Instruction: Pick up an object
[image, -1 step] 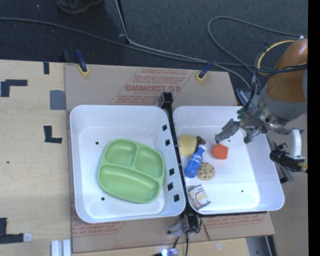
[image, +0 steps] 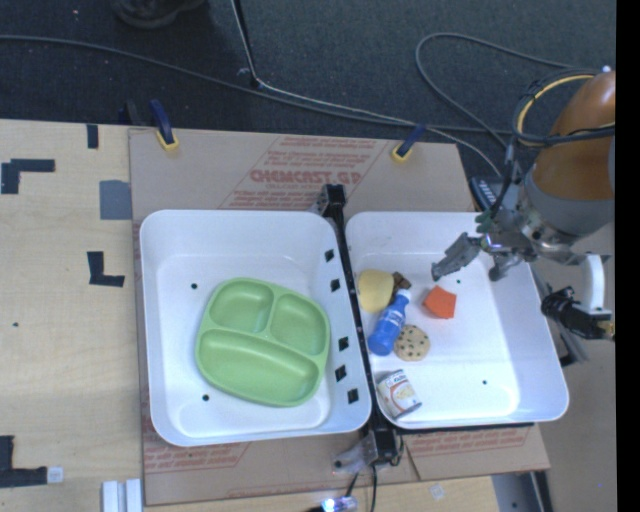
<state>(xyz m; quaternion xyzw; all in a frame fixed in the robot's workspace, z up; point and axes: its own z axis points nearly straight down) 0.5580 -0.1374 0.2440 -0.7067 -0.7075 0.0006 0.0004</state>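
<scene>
Gripper (image: 472, 256): I see it spread wide, holding nothing, above the right bin (image: 520, 395).
Orange block (image: 440, 302): nearest target, lying just below the gripper.
Progress: nothing lifted; I judge the whole grasp remains.

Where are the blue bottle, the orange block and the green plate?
blue bottle (image: 387, 326): camera view, middle of its body.
orange block (image: 440, 302): camera view, its top face.
green plate (image: 262, 342): camera view, ridge between its compartments.

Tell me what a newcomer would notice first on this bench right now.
Probably the large green divided plastic plate lying flat in the left white bin. Next, the cluster in the right white bin: an orange block, a blue bottle, a round cookie and a yellow rounded item, with the gripper hovering above them.
</scene>
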